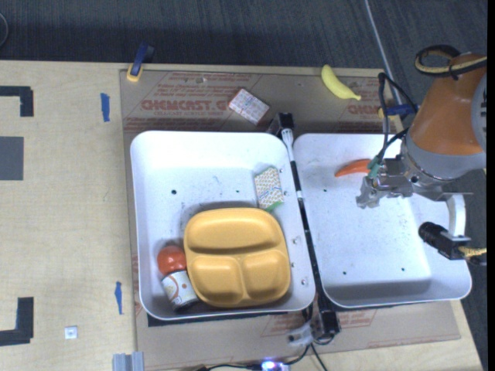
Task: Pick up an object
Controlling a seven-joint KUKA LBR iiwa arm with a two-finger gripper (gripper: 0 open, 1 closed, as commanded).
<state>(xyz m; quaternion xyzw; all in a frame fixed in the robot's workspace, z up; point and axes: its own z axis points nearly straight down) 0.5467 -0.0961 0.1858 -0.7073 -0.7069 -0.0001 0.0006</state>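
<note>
Your arm (452,130) reaches in over the right bin (371,277), with the gripper (370,195) low near its upper wall. You cannot tell how the jaws stand. An orange carrot (352,168) lies just beside them, at the back of that bin. The left bin (155,207) holds a yellow divided tray (236,255), a small patterned packet (268,185) and a red-topped bottle (175,273). A banana (339,83) rests on the worktop (62,222) behind.

We've got a chunky grey arm (452,157) with a fat orange band (442,118), black and yellow cables looped up top, and a small metal gripper (370,195).
</note>
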